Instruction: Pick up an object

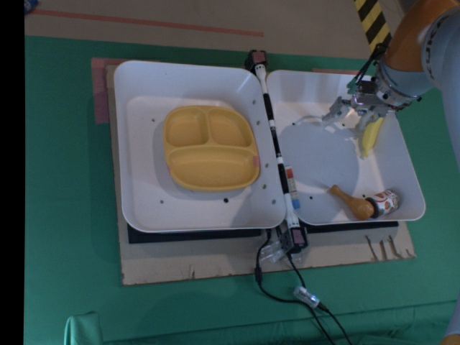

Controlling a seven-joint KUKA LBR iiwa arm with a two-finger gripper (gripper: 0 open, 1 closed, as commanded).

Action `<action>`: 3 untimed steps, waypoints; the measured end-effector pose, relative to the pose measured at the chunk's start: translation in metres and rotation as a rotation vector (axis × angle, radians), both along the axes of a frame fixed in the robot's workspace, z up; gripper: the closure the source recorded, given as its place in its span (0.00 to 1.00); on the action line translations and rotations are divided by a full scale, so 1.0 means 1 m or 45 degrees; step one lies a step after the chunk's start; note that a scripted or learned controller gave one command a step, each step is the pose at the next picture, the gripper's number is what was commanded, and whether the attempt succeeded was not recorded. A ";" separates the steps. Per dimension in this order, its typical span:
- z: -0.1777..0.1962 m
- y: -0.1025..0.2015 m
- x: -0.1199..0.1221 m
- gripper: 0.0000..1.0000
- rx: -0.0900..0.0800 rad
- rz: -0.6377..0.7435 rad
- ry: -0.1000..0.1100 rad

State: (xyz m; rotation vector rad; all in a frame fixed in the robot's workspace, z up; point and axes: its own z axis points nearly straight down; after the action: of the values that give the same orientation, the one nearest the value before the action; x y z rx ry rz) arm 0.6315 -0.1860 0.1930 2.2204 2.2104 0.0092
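Observation:
My gripper (352,115) hangs over the far right part of the right bin (316,160), its fingers spread open with nothing between them. A yellow banana (369,139) lies just right of and below the gripper, its upper end tucked under the wrist. Near the bin's front right corner lie a brown wooden piece with a rounded head (350,201) and a small labelled bottle (386,201), touching each other.
The left bin (144,92) holds a yellow divided plate (210,147). A black-and-white hinge strip (277,146) runs between the bins. Cables (302,293) trail off the front of the cardboard base onto the green cloth.

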 end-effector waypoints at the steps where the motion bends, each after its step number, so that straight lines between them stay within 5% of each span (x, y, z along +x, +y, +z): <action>1: 0.018 -0.003 0.003 1.00 -0.013 -0.005 -0.019; 2: 0.066 -0.002 0.071 1.00 -0.008 0.001 -0.005; 3: 0.128 0.087 0.071 1.00 -0.003 0.002 -0.009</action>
State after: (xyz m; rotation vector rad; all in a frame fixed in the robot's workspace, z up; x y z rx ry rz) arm 0.7024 -0.0991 0.3207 2.2136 2.2075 0.0141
